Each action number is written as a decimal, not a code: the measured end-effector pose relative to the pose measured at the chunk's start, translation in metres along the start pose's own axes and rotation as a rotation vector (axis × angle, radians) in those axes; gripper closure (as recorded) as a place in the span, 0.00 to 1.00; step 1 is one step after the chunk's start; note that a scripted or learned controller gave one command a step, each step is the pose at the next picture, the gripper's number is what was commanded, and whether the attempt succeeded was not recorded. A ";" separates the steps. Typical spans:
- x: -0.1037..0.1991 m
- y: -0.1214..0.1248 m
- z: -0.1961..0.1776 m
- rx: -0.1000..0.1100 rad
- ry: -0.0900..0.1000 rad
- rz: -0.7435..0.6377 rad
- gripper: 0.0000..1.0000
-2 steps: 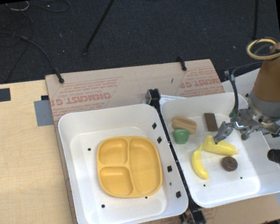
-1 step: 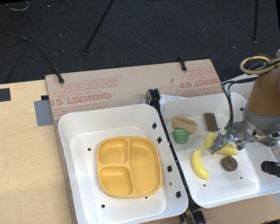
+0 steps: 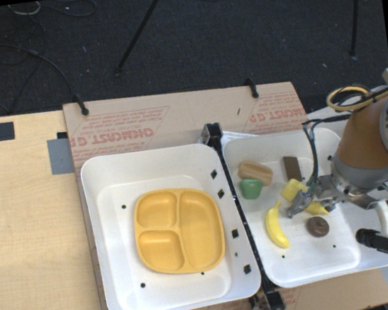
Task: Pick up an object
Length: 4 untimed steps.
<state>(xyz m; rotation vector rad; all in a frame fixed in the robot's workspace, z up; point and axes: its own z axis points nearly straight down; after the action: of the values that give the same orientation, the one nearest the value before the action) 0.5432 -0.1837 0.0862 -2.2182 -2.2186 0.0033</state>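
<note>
While the gripper (image 3: 300, 204) sits low in the right bin (image 3: 341, 259), jaw state impossible to tell, nothing looks lifted yet: the yellow block (image 3: 292, 189) lies touching or just beside its tip, the banana (image 3: 276, 229) near, the brown disc (image 3: 318, 226) close, so the pick remains.

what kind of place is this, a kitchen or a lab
Most likely a robotics lab, not a kitchen: a robot arm reaches over two white bins, one holding toy food like a banana, with cables and stand legs on dark carpet behind.
</note>
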 end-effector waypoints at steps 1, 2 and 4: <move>-0.001 0.001 -0.012 -0.001 -0.001 0.002 1.00; -0.002 -0.007 -0.057 -0.004 -0.001 0.003 1.00; -0.012 -0.005 -0.150 -0.007 -0.002 -0.001 1.00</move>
<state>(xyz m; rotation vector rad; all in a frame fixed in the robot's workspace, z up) 0.5393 -0.1956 0.2358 -2.2214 -2.2251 -0.0020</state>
